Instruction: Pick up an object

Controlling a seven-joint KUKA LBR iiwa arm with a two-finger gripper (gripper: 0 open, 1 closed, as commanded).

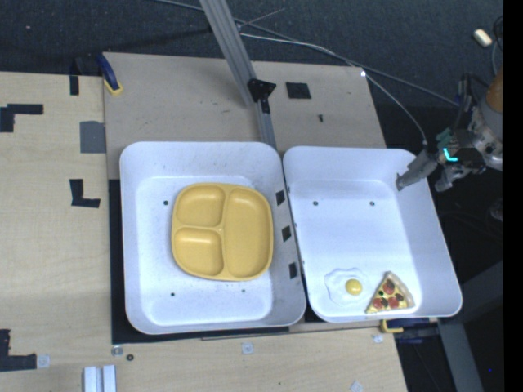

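The pincer (431, 175) hangs at the right bin's (372, 166) far right corner, just over the rim, and its two dark fingers (411, 174) look spread apart with nothing between them, though at this size and blur that is a fair guess rather than a sure call. A small teal light glows on the wrist just above them.

Down in the same bin, tucked against the near edge, lies a toy fried egg (346, 285), white with a yellow yolk. Just beside it, toward the near right corner, sits a toy pizza slice (391, 293) with red toppings, its point aimed away from the rim. Both are well apart from the pincer.

Over in the left bin (143, 211), a yellow divided plate (221, 231) with three compartments lies flat near the middle. Both bins rest side by side on the tabletop (180, 96), touching along their inner edges.
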